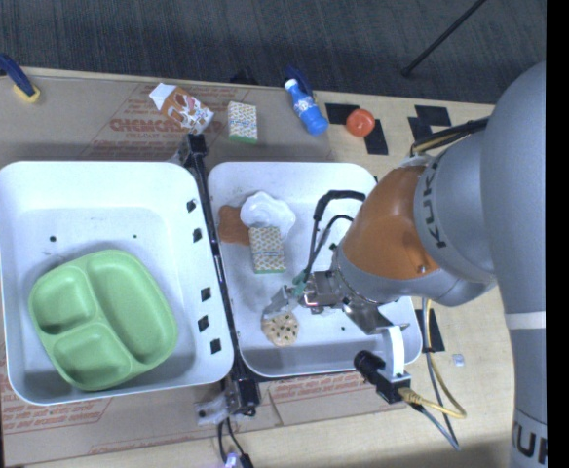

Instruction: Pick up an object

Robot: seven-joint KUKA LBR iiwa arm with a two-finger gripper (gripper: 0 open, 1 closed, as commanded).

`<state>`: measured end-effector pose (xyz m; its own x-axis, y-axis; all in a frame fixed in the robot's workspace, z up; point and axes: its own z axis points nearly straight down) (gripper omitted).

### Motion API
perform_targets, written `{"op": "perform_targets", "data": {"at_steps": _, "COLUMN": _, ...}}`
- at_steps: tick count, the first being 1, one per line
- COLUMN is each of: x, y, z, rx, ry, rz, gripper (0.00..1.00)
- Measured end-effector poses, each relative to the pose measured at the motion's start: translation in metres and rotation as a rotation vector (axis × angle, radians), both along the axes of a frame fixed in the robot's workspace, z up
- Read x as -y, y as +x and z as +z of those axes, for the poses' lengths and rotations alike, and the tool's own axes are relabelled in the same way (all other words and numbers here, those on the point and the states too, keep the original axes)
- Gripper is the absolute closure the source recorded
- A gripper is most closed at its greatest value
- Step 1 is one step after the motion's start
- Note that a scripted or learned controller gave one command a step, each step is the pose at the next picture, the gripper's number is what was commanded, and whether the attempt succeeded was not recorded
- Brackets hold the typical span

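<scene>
1. The grey arm with its orange band reached in over the right-hand shallow white bin (362, 175), and its two-finger gripper (294, 298) hung low near that bin's front edge, towards the divider between the bins.
2. Whether the gripper was parted or closed could not be told; the wrist hid most of it, and nothing could be seen held in it.
3. The likeliest target, a small round tan cookie-like disc with dark specks (281, 329), lay on the bin floor just below the gripper, near the front left corner; whether they touched could not be told.
4. Further back in the same bin lay a speckled rectangular block (267, 250), a crumpled white piece (265, 209) and a brown object (230, 223) against the left wall.
5. The left white bin (31, 188) carried a green sectioned plastic tray (102, 318) in its front left part.
6. The step in hand looked like the final approach; the next move probably called for centring over the disc, closing, then lifting straight up.
</scene>
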<state>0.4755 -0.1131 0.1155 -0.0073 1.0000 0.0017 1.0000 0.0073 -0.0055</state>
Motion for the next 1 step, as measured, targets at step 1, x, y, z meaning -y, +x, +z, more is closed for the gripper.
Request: {"op": "perform_targets", "data": {"at_steps": 1, "x": -0.0222, "y": -0.0001, "z": -0.0245, "rx": 0.000, "ry": 0.000, "rz": 0.000, "gripper": 0.00}}
